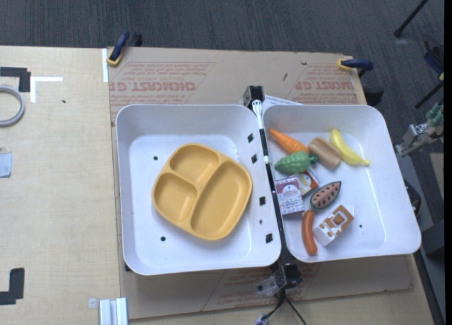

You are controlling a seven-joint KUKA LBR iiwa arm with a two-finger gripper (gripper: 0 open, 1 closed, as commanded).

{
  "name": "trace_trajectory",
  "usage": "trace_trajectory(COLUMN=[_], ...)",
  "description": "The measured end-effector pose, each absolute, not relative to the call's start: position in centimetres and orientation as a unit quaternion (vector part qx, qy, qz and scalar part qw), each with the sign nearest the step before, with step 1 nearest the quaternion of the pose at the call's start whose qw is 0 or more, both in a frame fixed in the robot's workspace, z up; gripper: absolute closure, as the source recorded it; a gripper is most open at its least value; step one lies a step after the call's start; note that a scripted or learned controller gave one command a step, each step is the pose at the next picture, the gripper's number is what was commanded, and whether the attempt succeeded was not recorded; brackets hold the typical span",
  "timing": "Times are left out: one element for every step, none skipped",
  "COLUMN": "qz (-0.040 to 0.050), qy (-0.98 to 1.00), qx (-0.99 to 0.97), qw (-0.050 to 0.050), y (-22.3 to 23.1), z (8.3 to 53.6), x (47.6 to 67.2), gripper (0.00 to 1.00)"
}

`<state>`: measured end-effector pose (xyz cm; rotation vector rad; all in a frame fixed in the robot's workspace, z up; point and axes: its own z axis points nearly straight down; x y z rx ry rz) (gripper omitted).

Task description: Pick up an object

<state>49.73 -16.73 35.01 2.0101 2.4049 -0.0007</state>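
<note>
Small carton (334, 223) and sausage (308, 232) at the near edge of the right bin (395, 196) — likely first picks.

They lie touching, so a grab for one may nudge or snag the other. Behind them a seed-patterned slice (325, 194), a packet (289, 197), a green vegetable (294, 162), carrot (287, 140), hot dog (324, 152) and banana (348, 147) crowd together — fingers could close on two or slip off rounded shapes. The left bin (134, 196) holds a yellow divided plate (202, 191). The arm's jaws: cannot tell.
</note>
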Motion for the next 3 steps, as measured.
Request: trace_trajectory(qz=[-0.0003, -0.0004, -0.0005], qy=[0.768, 0.769, 0.770], qx=[0.640, 0.639, 0.638], qw=[0.005, 0.006, 0.007], y=[-16.7, -16.7, -16.7], z=[36.0, 36.9, 37.9], x=[49.8, 50.0, 50.1], gripper=[1.00, 1.00, 1.00])
